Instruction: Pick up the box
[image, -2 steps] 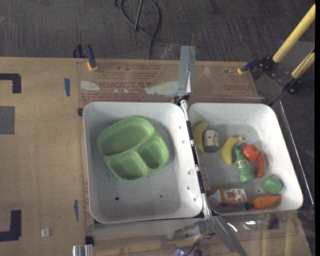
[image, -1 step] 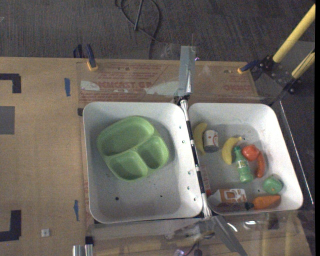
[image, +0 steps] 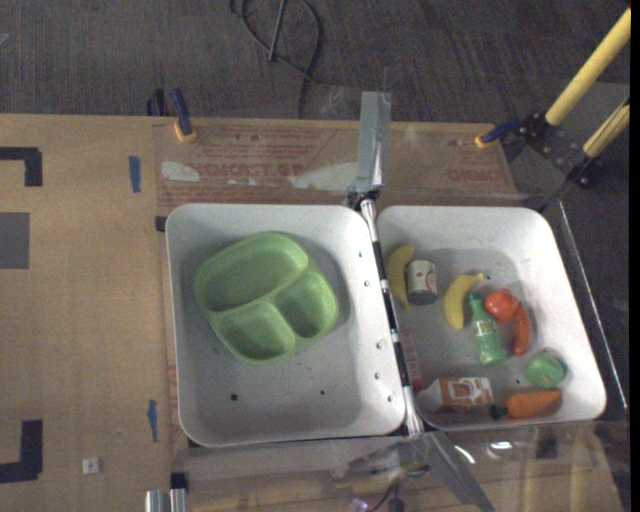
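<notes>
The box (image: 462, 393) is a small orange and white carton. It lies flat in the front left corner of the right bin (image: 560, 250), close to the divider between the two bins. An orange carrot (image: 530, 403) lies just to its right along the front wall.
The right bin also holds two bananas (image: 400, 272) (image: 459, 298), a small can (image: 422, 281), a green bottle (image: 487, 335), a red vegetable (image: 500, 304), a red chili (image: 521, 330) and a green fruit (image: 545, 370). A green divided plate (image: 265, 295) lies in the left bin (image: 190, 400).
</notes>
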